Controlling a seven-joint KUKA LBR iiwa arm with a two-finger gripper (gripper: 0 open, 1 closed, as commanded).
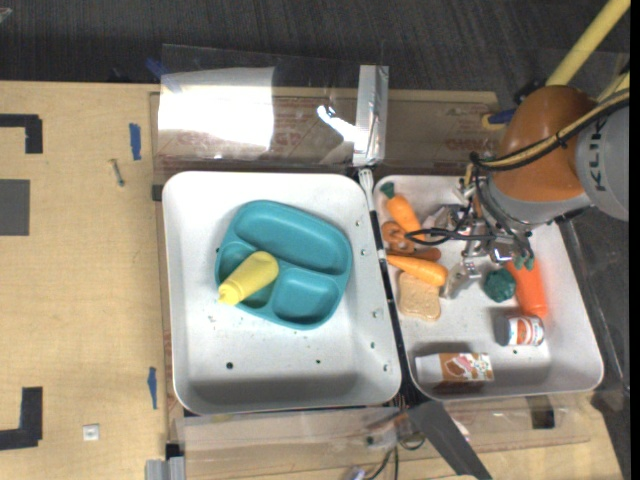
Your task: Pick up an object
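Toy carrot (415, 267) in the right bin (575, 363) looks light, rigid and smooth; grip across its thick middle. Claw (480, 258) hangs just beside it, its state unclear.

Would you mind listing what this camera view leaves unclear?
- Gripper: whether it holds anything; cables and the wrist cover it.
- Small can: label too small to read.
- Teal tray: one compartment partly hidden by the yellow bottle.
- Arm: cut off by the right edge.
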